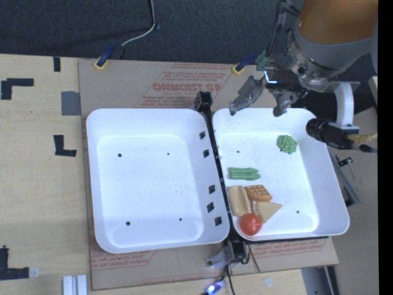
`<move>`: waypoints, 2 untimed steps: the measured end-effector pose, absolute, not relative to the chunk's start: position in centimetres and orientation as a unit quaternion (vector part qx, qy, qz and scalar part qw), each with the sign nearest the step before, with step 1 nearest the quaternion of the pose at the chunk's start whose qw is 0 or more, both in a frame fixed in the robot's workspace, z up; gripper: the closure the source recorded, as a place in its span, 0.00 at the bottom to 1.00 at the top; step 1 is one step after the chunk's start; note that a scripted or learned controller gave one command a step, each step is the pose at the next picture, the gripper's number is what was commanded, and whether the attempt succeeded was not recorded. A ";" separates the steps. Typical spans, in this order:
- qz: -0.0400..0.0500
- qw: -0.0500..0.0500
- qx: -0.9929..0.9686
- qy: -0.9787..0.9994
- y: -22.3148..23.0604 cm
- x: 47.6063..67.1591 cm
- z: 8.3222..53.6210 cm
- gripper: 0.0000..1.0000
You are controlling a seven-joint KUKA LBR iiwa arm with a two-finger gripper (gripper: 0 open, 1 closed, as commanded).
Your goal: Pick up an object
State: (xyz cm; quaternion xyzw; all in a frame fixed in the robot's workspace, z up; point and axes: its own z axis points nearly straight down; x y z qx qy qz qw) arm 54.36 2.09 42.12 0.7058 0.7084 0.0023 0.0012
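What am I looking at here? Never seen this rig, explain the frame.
It is one frame from a fixed camera above a bench, looking down at a slant. The grey and orange shape at top right is a robot arm. Its tool, two spread fingers with nothing between them, hangs above the far edge of the right bin. That bin holds toy food: a green clump, a green pod, and near the front a bread piece, waffle, wedge and red ball. The left bin sits beside it, on cardboard.
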 end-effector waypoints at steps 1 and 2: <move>-0.005 -0.004 0.708 0.706 -1.9 55.7 28.3 0.00; 0.002 0.001 0.704 0.710 5.8 55.7 35.9 0.00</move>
